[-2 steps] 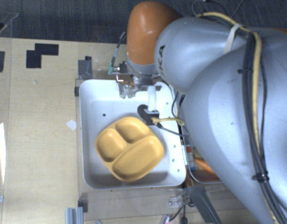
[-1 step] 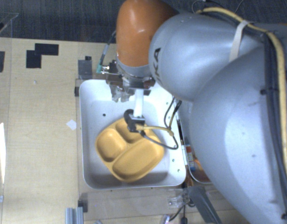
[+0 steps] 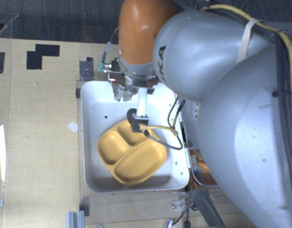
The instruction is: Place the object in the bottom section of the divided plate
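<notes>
The divided plate (image 3: 131, 156) lies in the white bin (image 3: 93, 108) on the desk (image 3: 36, 127). The pincer (image 3: 124, 95) is positioned just beyond the plate's far rim, past the two small sections (image 3: 112, 146). For a clean placement, the pincer is to be centred over the large bottom section (image 3: 140, 163) at the plate's near side. It is then lowered close to the floor of that section before release. Whether the pincer is apart or together cannot be told, nor whether anything is held.
</notes>
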`<state>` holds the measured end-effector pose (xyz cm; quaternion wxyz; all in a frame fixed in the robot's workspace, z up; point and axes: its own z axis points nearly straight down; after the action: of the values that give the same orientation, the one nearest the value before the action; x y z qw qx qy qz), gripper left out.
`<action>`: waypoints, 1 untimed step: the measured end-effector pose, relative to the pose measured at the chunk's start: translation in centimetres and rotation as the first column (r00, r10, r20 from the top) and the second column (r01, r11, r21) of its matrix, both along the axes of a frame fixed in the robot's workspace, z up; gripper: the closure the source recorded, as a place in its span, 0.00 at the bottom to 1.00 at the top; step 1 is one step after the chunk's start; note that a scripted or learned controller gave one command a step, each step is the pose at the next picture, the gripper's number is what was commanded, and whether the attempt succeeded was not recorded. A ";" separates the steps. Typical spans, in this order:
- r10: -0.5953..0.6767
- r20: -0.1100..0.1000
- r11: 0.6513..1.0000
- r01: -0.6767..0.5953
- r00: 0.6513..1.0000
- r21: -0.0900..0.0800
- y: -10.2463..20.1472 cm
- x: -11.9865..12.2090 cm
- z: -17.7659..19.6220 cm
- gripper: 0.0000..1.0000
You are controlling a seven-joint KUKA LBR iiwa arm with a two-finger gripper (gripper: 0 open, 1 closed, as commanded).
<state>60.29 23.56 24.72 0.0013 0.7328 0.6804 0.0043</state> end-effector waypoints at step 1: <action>0.284 -0.004 0.959 -0.284 0.959 -0.003 -0.1 -1.3 -1.1 1.00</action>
<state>59.02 23.50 23.65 0.0007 0.6274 0.7787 0.0020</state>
